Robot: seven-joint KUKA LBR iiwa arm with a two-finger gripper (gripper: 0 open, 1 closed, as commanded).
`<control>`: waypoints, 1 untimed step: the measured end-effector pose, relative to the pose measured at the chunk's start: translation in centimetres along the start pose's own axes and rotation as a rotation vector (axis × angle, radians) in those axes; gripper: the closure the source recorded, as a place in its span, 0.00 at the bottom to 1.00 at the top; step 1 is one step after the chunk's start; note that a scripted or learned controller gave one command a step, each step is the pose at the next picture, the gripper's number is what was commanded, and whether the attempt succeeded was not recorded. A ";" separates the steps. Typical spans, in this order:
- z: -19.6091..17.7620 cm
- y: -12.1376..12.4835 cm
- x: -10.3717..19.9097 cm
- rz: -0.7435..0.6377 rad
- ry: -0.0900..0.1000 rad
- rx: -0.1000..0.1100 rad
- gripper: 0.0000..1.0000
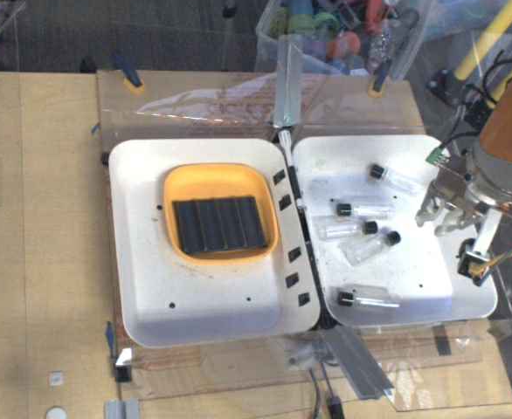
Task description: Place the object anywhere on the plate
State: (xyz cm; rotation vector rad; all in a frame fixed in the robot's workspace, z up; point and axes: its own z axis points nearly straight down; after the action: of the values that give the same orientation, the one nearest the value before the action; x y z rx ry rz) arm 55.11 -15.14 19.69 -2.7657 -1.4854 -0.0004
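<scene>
Your clear plastic vials with black caps (367,228) lie scattered across the right white bin (413,151), five or so, mostly mid-bin, one near its front edge. The gripper (444,216) hangs over that bin's right side, apart from them; you cannot tell its grasp. In the left white bin (134,234) sits the orange plate (221,175), a ribbed black block (219,225) covering its middle.

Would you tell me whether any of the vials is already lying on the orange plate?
No, the orange plate carries just a dark ribbed block, while the vials lie in the right bin.
</scene>
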 end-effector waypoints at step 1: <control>0.7 6.6 2.1 -0.244 -0.002 -0.003 1.00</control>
State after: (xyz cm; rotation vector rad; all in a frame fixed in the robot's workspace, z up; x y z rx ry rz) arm 61.74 -17.02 18.95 -2.5675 -1.8132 0.0000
